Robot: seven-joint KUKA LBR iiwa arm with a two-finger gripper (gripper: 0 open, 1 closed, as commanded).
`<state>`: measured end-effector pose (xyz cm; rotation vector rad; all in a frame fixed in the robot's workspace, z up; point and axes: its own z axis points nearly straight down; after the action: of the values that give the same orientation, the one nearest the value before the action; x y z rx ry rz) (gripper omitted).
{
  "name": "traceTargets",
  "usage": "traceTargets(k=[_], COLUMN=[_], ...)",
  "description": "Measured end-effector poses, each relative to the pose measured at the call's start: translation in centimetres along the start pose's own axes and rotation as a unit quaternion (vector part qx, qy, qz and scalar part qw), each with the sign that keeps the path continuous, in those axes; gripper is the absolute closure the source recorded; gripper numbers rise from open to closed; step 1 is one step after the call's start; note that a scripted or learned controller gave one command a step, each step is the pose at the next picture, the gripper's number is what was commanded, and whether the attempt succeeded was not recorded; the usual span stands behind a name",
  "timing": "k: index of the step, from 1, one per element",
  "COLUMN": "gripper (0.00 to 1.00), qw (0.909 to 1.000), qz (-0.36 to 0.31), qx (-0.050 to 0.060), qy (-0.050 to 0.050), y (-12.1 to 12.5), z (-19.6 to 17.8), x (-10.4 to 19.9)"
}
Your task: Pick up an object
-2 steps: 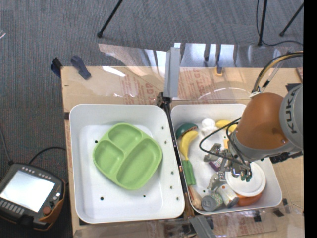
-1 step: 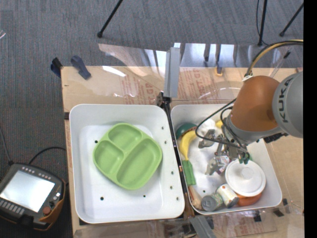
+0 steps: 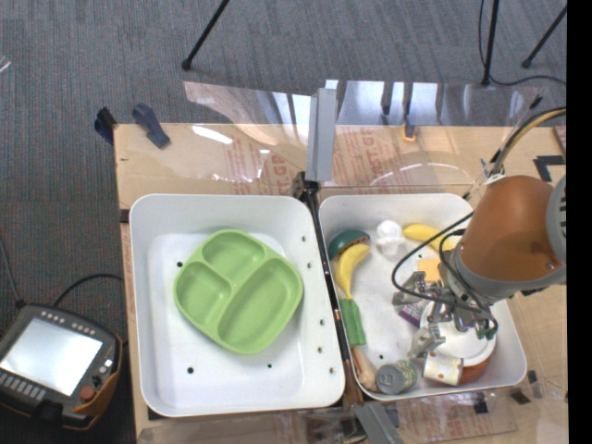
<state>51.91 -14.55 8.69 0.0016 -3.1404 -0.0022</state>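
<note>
The gripper (image 3: 435, 326) hangs low over the right bin's (image 3: 481, 377) near right corner, above a white lid (image 3: 462, 345); I cannot tell its state.

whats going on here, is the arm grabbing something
The arm's hand is down in the right bin, over a crowded pile near a white lid-like object and a small jar. Nothing is visibly between its fingers, so no grasp can be confirmed. A banana lies at that bin's left side. The left bin holds a green divided plate.
</note>
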Motion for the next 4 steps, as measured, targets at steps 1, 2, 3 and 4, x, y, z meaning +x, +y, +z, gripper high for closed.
traceTargets(k=[1, 2, 3, 4], gripper=[0.00, 0.00, 0.00, 1.00], qw=[0.9998, 0.9996, 0.9998, 0.9998], qz=[0.017, -0.029, -0.019, -0.019], qx=[0.000, -0.002, -0.001, -0.007], qy=[0.000, -0.001, -0.002, 0.000], y=[-2.7, -4.7, -3.4, -3.0], z=[0.0, 0.0, 0.0, -0.9], x=[0.4, -6.1, -12.6, -12.7])
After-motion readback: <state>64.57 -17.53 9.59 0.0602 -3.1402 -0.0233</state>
